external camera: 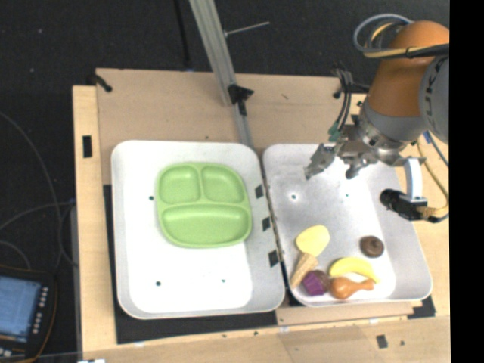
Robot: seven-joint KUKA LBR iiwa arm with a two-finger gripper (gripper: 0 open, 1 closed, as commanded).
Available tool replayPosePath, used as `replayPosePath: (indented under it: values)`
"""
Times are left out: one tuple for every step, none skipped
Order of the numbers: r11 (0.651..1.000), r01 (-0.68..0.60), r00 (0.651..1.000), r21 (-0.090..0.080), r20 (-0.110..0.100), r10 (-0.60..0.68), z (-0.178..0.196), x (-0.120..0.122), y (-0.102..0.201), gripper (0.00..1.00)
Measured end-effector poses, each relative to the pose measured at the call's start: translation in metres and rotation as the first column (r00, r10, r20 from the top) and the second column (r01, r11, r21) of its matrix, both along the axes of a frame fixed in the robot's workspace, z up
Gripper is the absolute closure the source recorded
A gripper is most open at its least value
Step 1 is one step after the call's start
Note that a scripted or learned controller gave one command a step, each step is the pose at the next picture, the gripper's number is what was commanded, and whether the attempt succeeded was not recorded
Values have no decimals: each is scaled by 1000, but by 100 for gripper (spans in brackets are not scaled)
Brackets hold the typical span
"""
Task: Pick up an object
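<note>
The gripper [333,165] hung with its two fingers spread apart and nothing between them, above the bare upper part of the right bin [287,161]. The toy foods lay clustered at that bin's near edge: a yellow ice-cream cone [308,249], a banana [354,268], a drumstick [349,285]. They looked light, rigid and slick; the cone's narrow waffle end seemed the surest hold

No legible txt or labels.

Arm [401,74] reaches in from the right, wrist pointing down, jaws spread, gripping nothing
</note>
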State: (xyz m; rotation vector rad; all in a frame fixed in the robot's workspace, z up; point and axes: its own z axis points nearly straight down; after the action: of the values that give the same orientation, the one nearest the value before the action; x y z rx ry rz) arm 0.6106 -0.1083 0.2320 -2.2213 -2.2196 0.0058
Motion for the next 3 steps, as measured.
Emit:
replayPosePath:
  values:
    - [1000, 2, 1000, 1, -2, -2, -64, 0, -1, 0]
    - [1000, 2, 1000, 1, -1, -2, -127, -3, 0, 0]
    - [1000, 9, 1000, 1, 7, -9, -111, -1, -2, 100]
